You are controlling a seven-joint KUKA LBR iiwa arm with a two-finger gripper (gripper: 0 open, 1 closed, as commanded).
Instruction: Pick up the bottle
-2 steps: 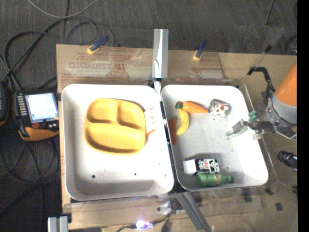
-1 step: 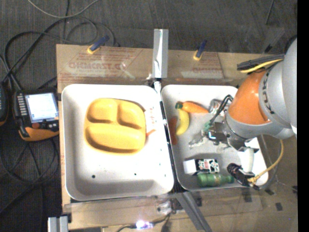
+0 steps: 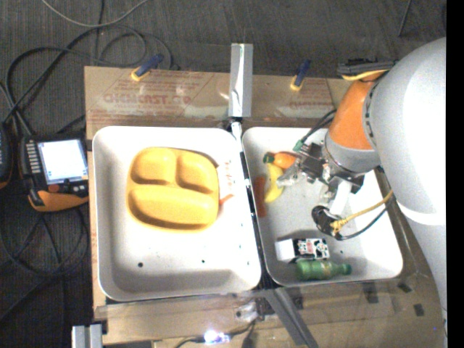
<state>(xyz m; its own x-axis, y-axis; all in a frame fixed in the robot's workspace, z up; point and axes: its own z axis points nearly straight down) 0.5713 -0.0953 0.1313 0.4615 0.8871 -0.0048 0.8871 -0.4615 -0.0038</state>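
**Bottle waits at the front while the arm hangs over the fruit**

We see the gripper [image 3: 301,167] up at the back of the right bin [image 3: 388,259], right over an orange-and-yellow cluster of toys [image 3: 274,174]. We cannot tell whether the jaws are released or clenched; the wrist hides them. The bottle [image 3: 322,269] is well apart from them, lying on its side along the front wall, green with a pale label band, neck pointing right. Here is our worry: a small white and black box [image 3: 303,249] lies just beside it, so a descent could catch the box instead. Lying flat and round, the bottle could also roll or squirt out of a pinch. The left bin [image 3: 109,267] carries a yellow tray [image 3: 174,188].
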